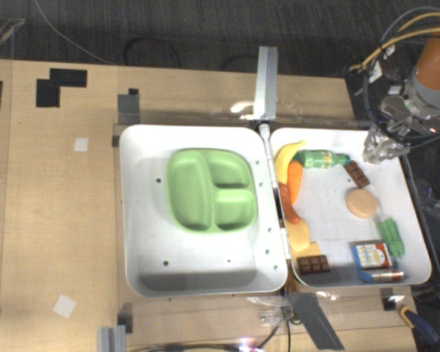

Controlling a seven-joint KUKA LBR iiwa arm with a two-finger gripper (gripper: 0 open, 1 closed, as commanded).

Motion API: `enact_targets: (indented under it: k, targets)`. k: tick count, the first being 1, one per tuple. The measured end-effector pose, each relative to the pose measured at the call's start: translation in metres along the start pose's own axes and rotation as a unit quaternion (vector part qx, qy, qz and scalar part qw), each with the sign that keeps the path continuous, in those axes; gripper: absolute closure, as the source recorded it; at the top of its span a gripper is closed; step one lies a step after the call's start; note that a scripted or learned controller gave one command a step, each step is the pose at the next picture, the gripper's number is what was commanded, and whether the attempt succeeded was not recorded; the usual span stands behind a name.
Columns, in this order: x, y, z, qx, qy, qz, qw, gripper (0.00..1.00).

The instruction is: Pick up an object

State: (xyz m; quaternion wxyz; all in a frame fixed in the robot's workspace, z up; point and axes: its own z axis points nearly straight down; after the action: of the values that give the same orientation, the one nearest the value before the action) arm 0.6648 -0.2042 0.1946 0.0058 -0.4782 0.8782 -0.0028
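The right bin [418, 233] holds several items: a yellow banana [284, 160], an orange carrot [294, 183], a green bottle [324, 159], a small brown chocolate piece [357, 173], a tan round cookie [362, 203], a green pickle-like piece [391, 237], a red and blue box [371, 255], a chocolate bar [313, 265] and a pale yellow piece [298, 235]. My gripper [382, 146] hangs over the bin's far right corner, just right of the bottle and above the chocolate piece. Nothing shows between its fingers.
The left bin [143, 262] holds a green divided plate [210, 189]. A metal post [266, 86] stands behind the seam between the bins. Cables [396, 42] loop behind the arm at the upper right. Wooden bench surface extends to the left.
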Motion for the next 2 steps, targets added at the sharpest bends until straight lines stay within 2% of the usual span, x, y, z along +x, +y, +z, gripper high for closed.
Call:
enact_targets:
  k: [1,2]
  targets:
    - [0.001,0.001,0.001,-0.001,0.0,-0.202,0.9793,1.0]
    - [-0.002,-0.001,-0.013,0.004,-0.003,-0.201,0.9795,1.0]
